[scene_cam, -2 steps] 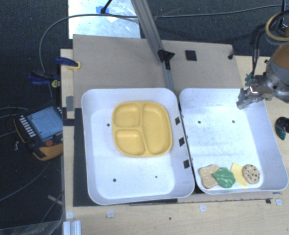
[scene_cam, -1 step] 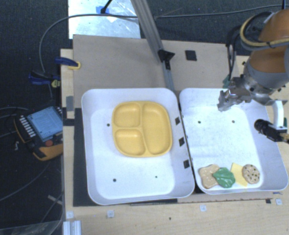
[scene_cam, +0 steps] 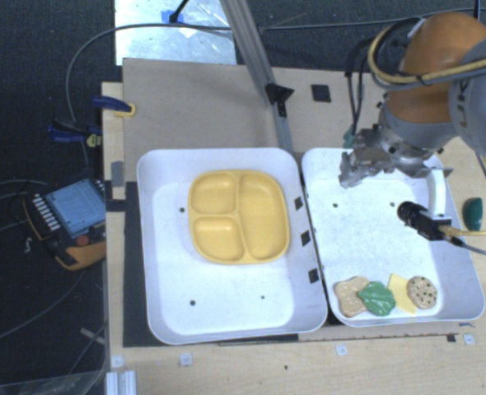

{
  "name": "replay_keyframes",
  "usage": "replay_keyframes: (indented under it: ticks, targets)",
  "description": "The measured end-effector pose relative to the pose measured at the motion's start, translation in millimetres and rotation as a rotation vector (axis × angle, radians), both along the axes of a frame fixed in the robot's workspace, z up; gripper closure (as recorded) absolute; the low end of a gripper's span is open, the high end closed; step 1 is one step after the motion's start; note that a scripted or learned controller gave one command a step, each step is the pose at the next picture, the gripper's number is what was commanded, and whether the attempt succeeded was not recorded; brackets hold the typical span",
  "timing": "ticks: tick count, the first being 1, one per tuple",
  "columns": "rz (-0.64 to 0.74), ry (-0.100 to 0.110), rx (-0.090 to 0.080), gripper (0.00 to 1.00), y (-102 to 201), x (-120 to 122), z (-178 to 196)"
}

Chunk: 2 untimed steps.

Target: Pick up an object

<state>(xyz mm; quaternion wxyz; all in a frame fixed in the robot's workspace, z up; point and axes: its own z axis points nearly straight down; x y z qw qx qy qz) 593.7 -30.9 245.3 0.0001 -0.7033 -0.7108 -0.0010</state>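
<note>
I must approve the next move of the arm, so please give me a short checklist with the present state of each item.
1. Objects in the right bin: cracker, green piece, yellow piece, cookie: ok.
2. Pincer above the objects: not ok, it is near the bin's far edge.
3. Pincer free of objects: ok.
4. Objects spaced for a clean grasp: not ok, they touch.
5. Yellow tray away from the path: ok.

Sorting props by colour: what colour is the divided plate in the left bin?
Yellow divided plate, camera view.
</note>
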Motion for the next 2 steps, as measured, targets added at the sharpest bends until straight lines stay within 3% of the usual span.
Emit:
replay_keyframes:
  ticks: [1, 2]
  targets:
    - [0.000, 0.000, 0.001, 1.00, 51.9, 2.2, -6.7]
    - [0.000, 0.002, 0.000, 1.00, 99.7, -17.2, -9.3]
